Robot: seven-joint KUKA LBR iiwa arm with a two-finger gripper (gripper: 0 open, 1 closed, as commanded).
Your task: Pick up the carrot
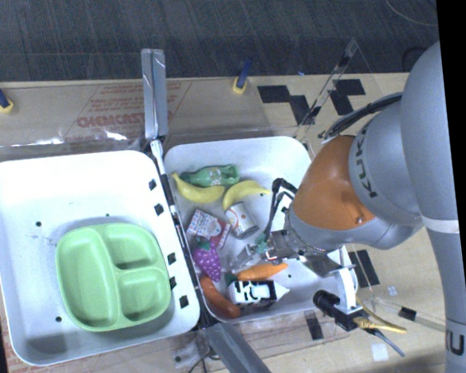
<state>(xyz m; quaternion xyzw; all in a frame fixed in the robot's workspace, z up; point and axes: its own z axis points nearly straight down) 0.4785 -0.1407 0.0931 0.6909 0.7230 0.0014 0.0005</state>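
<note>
Pincer (261, 257) low in right bin (295, 146), touching carrot (267, 270); green tray (114, 275) left bin.

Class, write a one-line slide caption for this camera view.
Gripper over the carrot in the cluttered right bin; green tray in left bin.

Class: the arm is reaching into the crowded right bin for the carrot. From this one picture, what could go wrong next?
1. The carrot lies packed against the purple grapes and a black-and-white carton, so the gripper may catch a neighbour instead.
2. The wrist hides the fingers, so any grasp is unconfirmed; it may lift away with nothing.
</note>
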